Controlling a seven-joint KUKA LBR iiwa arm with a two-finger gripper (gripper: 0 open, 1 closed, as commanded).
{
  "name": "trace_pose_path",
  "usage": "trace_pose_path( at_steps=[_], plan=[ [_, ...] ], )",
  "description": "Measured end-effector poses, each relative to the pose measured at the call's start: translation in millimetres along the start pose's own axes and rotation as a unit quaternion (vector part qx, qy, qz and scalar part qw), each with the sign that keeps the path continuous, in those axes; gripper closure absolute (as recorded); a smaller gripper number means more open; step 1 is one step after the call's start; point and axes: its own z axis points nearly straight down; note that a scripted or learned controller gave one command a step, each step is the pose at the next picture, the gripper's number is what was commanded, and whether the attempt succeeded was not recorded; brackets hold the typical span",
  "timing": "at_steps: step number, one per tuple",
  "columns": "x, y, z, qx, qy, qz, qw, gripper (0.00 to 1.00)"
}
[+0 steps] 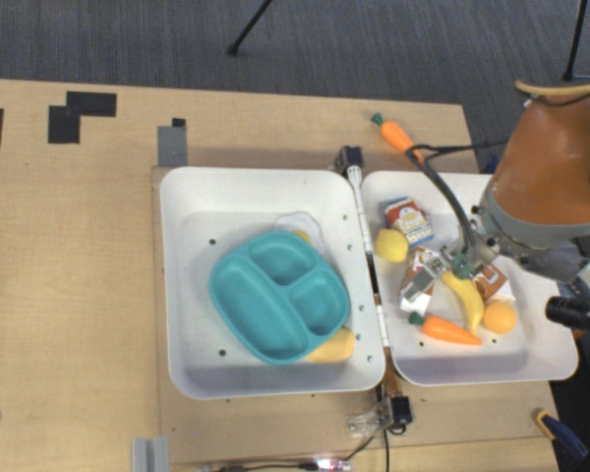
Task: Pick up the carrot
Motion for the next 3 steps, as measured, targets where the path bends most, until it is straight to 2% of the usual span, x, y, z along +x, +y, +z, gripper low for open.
trace_pose_path(
  at_steps=[1, 2, 3],
  plan=[
    [-12, -18, 66, 0.0, 0.0, -0.15, 0.9887, 0.0],
    [-36, -28, 139, -0.006, -0.01, -0.281, 0.9595, 0.0],
    [-46, -30, 144, -0.012, -0.017, -0.145, 0.9893, 0.0]
  ],
)
